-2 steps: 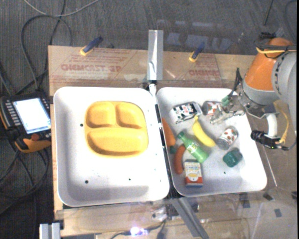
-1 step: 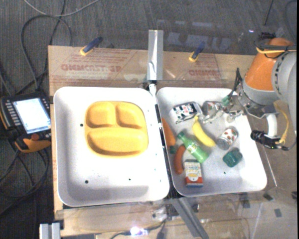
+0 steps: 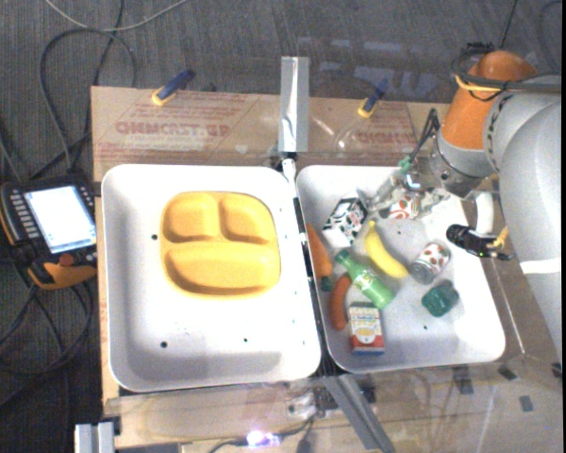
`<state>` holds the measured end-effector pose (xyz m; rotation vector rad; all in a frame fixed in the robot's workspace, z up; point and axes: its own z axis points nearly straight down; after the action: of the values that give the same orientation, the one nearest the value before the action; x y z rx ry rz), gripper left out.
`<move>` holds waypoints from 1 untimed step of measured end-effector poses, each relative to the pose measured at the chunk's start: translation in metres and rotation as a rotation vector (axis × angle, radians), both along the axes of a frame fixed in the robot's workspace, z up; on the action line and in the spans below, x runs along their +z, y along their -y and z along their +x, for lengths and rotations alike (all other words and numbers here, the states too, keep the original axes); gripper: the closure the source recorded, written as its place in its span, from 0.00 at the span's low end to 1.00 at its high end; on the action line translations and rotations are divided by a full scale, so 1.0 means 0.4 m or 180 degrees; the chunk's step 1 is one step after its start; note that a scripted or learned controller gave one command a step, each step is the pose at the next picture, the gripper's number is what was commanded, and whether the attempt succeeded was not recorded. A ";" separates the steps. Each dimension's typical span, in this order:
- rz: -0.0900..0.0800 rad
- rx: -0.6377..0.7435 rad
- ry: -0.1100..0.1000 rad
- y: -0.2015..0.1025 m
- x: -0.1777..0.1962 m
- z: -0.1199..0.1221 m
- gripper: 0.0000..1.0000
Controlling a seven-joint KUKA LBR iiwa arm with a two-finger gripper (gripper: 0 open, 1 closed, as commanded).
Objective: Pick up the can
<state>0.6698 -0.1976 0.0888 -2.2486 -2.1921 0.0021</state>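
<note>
Camera view looks down on two white bins side by side. Left bin (image 3: 132,347) carries a yellow divided tray (image 3: 222,243) near its centre. Right bin (image 3: 472,343) holds the clutter, and the grey arm (image 3: 538,187), with its orange band (image 3: 467,116), reaches in at the bin's 1 o'clock corner.

The gripper (image 3: 403,196) sits low over the bin's 12 o'clock area, beside a small red-and-white item I cannot identify. How far its jaws stand apart cannot be told, and nothing is visibly held between them.

A banana (image 3: 385,256) lies at the bin's centre, with a green bottle (image 3: 366,279) just at its 7 o'clock side. The can (image 3: 430,260), silver with red markings, lies on its side just at 3 o'clock of the banana, apart from the gripper. A carrot (image 3: 320,253) lies along the bin's 9 o'clock wall, with a sausage (image 3: 340,302) below it. A small carton (image 3: 366,328) sits at 6 o'clock, a black-and-white box (image 3: 345,217) at 11 o'clock, and a dark green cup (image 3: 441,298) at 4 o'clock.
</note>
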 end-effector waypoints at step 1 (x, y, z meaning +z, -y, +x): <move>-0.0019 0.0008 -0.0001 0.000 0.025 0.001 1.00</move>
<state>0.6702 -0.1976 0.0988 -2.2487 -2.1979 0.0089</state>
